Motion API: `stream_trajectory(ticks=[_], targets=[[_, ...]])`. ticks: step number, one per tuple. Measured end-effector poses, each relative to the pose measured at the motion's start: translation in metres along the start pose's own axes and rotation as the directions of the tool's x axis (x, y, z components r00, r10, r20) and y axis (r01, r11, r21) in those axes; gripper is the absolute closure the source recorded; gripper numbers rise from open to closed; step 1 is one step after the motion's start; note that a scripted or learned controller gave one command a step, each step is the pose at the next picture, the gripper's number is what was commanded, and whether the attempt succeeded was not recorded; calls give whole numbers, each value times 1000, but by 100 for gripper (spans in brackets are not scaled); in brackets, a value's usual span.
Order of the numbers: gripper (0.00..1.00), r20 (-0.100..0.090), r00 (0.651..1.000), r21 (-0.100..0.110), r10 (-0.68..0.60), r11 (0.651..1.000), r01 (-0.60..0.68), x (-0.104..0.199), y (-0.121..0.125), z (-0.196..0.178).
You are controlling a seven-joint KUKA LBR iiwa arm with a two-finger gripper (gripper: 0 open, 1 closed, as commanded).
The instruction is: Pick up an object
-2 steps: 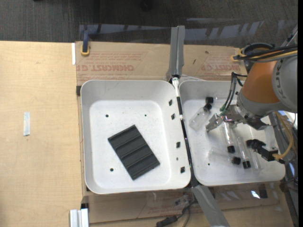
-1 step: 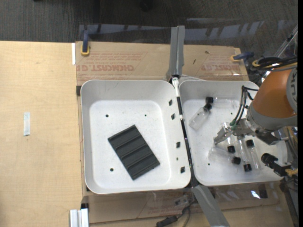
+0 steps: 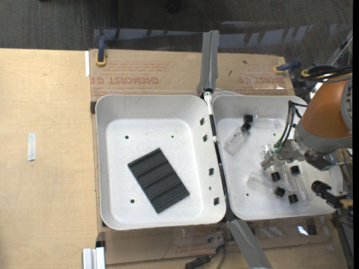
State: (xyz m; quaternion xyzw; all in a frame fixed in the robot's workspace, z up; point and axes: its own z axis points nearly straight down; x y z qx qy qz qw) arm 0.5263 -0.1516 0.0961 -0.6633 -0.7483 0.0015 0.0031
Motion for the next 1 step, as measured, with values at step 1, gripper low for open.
stream_trajectory(ticks=[1], targets=[[100, 4, 1000, -2, -1, 1000, 1, 76, 65, -148]])
